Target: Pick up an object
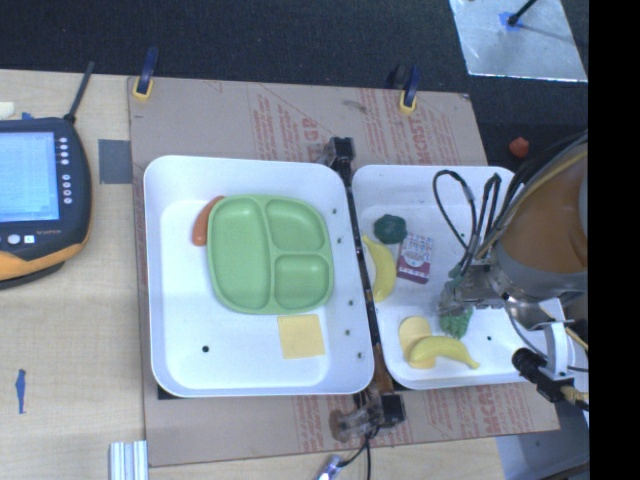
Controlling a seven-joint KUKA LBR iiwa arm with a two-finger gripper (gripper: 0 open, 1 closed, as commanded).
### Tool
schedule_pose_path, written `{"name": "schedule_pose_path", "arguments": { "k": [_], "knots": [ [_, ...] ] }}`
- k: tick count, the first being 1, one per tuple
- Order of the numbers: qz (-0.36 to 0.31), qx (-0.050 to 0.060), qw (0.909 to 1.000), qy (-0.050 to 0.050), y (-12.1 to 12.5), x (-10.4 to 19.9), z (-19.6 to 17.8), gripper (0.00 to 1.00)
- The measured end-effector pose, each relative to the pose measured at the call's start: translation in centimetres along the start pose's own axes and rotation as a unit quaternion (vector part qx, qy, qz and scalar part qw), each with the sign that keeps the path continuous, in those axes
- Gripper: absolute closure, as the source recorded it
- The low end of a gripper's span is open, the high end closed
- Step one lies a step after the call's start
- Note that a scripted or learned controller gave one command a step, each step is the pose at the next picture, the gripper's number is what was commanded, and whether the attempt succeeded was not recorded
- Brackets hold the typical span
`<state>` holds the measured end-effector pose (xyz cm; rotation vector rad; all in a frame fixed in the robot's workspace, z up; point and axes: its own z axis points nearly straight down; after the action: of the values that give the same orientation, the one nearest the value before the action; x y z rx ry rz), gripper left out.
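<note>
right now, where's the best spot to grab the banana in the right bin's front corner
Take the banana across its thick middle, coming straight down. It lies flat and curved, its length running left to right, so close across that narrow width. A yellow piece touches its left end, so stay clear of it.

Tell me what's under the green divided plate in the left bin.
An orange-red object pokes out from beneath the green divided plate at its left edge; the rest of it is covered, so I cannot identify it. The yellow square lies just beside the plate's lower edge.
</note>
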<state>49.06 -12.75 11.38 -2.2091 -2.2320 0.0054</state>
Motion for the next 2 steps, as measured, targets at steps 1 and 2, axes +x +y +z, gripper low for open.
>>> {"name": "schedule_pose_path", "arguments": {
  "k": [1,2],
  "knots": [
    [0.0,0.0,1.0,0.0,0.0,0.0,0.0,0.0],
    [-0.002,0.0,1.0,-0.001,0.0,-0.1,-1.0,1.0]
  ]
}}
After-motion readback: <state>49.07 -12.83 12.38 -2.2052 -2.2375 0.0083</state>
